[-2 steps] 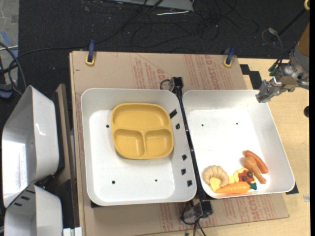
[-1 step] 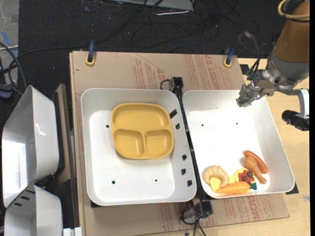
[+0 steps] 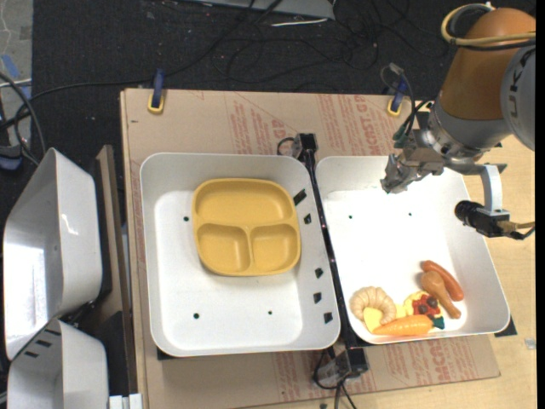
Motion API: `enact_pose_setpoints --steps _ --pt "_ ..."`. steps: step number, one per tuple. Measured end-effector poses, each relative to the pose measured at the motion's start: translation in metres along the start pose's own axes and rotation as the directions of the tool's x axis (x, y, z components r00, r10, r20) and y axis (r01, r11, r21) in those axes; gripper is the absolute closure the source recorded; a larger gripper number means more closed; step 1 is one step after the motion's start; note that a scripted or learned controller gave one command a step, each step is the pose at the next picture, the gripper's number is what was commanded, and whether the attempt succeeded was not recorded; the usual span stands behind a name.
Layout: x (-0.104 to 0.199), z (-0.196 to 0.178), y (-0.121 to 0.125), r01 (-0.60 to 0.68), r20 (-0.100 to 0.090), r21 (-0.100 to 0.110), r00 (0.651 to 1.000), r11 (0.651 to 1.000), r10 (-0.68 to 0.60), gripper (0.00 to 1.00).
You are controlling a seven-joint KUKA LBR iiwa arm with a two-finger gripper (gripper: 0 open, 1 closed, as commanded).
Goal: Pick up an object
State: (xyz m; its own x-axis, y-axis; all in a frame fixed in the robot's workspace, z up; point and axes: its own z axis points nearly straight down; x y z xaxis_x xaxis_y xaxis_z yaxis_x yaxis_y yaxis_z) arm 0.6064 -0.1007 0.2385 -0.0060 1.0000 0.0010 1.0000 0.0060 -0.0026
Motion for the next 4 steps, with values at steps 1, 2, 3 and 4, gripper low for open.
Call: enact_pose_setpoints --steps 1,2,3,4 --pt "0.049 0.009 -0.002 0.001 -0.001 -0.001 1.0 1.0 -0.001 1.0" --pt "0.096 0.011 -0.02 0.001 0.0 0.0 1.0 1.0 -0.001 1.0" --pt "0.148 0.02 -0.031 0.002 -0.001 0.0 1.0 1.0 -0.002 1.0" --pt "0.196 0.009 -0.033 0.002 0.0 -0.003 1.0 1.0 -0.002 1.0"
